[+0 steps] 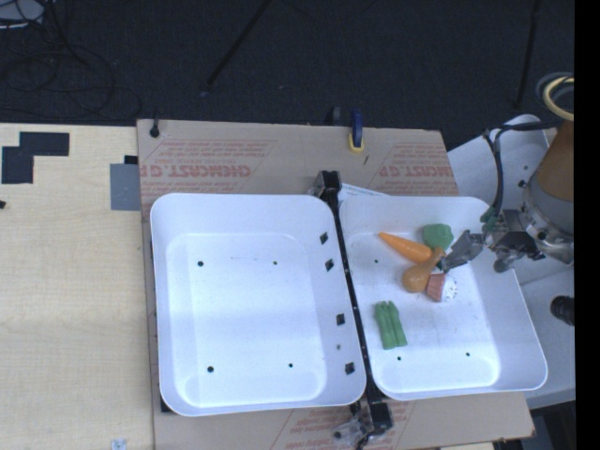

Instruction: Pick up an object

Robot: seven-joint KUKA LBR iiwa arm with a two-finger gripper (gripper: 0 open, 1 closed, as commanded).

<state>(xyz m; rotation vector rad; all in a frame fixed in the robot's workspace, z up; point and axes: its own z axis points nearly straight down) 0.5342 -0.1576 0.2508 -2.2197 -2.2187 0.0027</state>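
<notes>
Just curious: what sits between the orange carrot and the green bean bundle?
In the camera view, a yellow-orange rounded piece lies between the carrot and bean bundle.

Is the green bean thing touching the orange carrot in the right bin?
Apart. The camera view shows bare white bin floor between the green bean piece and the carrot, which lies farther back in the right bin.

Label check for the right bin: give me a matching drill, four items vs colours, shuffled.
Items:
1. carrot
2. bean pod
3. round lump
4. rounded piece beside the pink-and-white piece

Colours:
A. dark green
B. yellow-orange
C. orange
D. light green

Pairs: 1-C, 2-A, 3-D, 4-B

All four lie in the right bin, where the tool reaches in.
</notes>
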